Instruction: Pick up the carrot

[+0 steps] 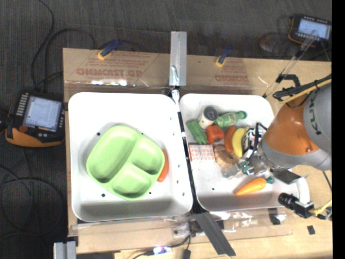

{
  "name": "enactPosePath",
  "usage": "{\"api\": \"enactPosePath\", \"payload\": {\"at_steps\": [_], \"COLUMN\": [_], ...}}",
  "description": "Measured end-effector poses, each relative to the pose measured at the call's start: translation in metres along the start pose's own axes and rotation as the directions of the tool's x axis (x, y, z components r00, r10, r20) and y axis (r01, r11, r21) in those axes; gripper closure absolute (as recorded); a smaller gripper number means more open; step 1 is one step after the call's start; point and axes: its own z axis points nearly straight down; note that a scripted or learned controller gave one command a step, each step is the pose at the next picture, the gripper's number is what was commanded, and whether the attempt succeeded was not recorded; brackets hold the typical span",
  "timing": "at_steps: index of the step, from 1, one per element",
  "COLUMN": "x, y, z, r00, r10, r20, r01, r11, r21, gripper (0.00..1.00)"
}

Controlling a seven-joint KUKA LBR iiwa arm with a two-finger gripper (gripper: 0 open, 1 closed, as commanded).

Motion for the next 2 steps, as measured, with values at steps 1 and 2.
{"api": "enactPosePath", "payload": {"at_steps": [1, 2], "x": [-0.067, -0.057], "y": [-0.016, -0.014], "z": [0.001, 0.001], "r00": [0.885, 0.656], "r10": [0.466, 0.754], "r20": [-0.009, -0.003], "r01": [-0.466, -0.754], "r11": [0.885, 0.656], "r21": [0.005, 0.005], "gripper": [1.0, 1.0]}}
